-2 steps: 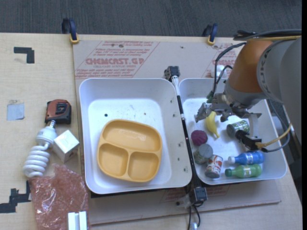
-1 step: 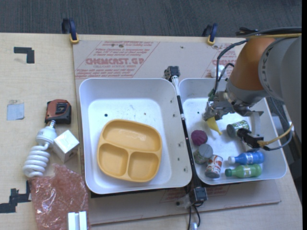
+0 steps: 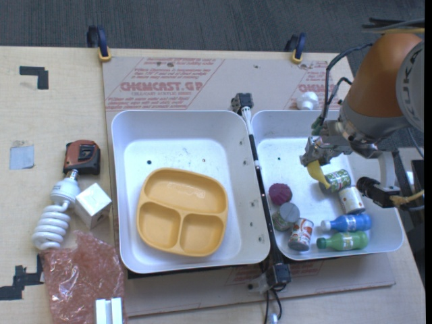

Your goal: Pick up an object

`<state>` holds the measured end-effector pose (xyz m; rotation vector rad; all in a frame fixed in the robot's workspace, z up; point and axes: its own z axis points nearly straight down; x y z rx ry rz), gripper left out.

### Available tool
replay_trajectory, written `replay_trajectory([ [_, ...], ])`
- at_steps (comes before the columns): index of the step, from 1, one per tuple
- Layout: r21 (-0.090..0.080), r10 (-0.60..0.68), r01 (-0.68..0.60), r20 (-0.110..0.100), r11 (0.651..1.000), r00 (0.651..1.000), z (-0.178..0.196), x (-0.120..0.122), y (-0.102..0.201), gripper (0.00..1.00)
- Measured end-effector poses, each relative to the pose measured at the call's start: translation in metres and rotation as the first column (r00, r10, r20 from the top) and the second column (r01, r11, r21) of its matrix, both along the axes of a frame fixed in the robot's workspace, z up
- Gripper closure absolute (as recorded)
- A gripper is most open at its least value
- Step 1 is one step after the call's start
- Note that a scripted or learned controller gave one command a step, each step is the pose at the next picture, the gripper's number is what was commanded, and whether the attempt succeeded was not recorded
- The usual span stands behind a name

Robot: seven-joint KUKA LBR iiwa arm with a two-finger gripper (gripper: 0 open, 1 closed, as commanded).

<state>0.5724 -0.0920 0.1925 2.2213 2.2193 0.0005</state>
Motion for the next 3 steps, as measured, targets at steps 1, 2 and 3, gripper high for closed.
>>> replay_trajectory([
  [1, 0.000, 0.003, -0.003, -0.001, 1.000, 1.000, 0.000, 0.049, 0.021, 1.00],
  [2, 0.000, 0.003, -0.003, -0.001, 1.000, 1.000, 0.000, 0.087, 0.030, 1.00],
  [3, -0.002, 0.005, -0.005, 0.000, 1.000, 1.000, 0.010, 0.087, 0.030, 1.00],
])
